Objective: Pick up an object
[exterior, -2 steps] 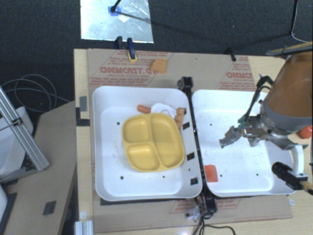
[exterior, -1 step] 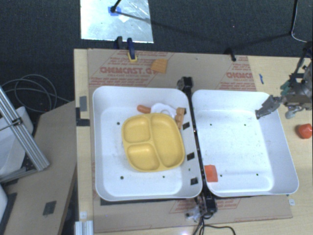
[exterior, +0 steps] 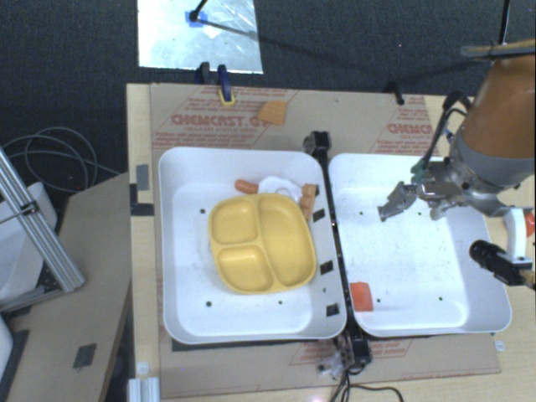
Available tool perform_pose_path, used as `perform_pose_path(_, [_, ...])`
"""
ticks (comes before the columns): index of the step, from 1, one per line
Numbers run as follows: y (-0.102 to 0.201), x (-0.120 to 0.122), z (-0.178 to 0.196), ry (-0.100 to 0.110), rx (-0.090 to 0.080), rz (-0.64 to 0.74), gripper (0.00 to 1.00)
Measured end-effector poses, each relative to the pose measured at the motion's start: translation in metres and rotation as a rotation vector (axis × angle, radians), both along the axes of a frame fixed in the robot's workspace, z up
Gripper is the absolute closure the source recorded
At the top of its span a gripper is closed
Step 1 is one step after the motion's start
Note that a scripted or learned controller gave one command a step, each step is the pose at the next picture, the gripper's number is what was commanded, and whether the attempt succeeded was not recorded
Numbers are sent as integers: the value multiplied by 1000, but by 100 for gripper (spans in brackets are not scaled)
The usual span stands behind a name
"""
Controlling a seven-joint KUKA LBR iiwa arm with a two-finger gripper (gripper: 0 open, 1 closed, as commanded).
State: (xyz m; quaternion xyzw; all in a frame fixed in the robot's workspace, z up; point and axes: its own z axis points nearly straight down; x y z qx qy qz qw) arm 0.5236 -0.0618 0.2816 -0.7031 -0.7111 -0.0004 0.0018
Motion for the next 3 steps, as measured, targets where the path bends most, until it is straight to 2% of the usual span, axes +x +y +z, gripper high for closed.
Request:
perform_pose_path(1, [48,-37,16,-4,-1,-2,0])
perform_pose_path(2, [-69,-32,-10,-2,-7,-21,0])
perform_pose_path(3, [2,-36,-42,-1,-1,-3,0])
